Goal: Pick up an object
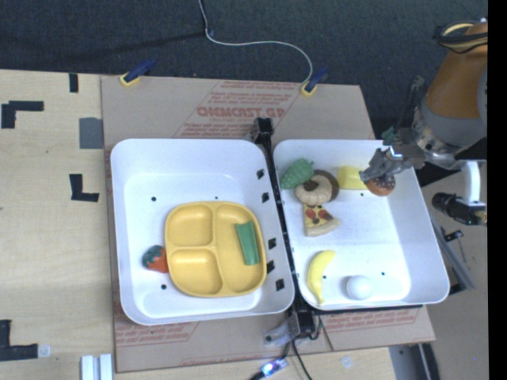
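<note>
- Gripper (381, 174) hangs low over the right bin's (412, 236) far corner, apparently closing around a small reddish-brown object (382, 185); finger spread is unclear.
- Pizza slice (320, 221), banana (318, 274) and white ball (359, 286) lie apart, leaving approach room.

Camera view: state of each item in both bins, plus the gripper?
Yellow divided plastic tray: flat in left bin.
Green stick-shaped piece: lying in the tray.
Red-orange toy: against the tray's left edge.
Pizza slice toy: flat, right bin.
Yellow banana toy: lying, right bin.
White ball: resting beside banana.
Gripper: low over a reddish-brown toy; grasp unclear.
</note>
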Controlling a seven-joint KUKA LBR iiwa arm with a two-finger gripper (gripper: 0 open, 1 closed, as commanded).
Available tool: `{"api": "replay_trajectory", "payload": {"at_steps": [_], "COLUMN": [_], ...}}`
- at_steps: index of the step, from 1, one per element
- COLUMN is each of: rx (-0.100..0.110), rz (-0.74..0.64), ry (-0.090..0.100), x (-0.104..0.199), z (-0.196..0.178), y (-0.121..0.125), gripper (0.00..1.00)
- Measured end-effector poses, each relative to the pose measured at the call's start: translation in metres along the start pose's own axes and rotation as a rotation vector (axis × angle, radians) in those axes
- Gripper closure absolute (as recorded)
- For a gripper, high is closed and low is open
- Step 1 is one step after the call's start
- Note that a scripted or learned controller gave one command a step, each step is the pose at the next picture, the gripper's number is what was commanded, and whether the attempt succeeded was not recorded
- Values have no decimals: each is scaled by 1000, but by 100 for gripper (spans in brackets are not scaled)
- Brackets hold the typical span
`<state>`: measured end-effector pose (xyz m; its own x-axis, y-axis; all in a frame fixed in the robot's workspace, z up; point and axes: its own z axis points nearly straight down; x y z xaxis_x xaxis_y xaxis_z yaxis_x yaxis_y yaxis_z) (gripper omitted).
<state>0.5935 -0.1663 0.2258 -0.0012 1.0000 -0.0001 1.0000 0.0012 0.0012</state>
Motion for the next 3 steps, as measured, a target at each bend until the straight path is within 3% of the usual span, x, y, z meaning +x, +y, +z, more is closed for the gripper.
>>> {"api": "replay_trajectory", "payload": {"at_steps": [3], "rx": [4], "rz": [-5], "ry": [1], "x": [178], "z": [18], "y": [3], "gripper": [100]}}
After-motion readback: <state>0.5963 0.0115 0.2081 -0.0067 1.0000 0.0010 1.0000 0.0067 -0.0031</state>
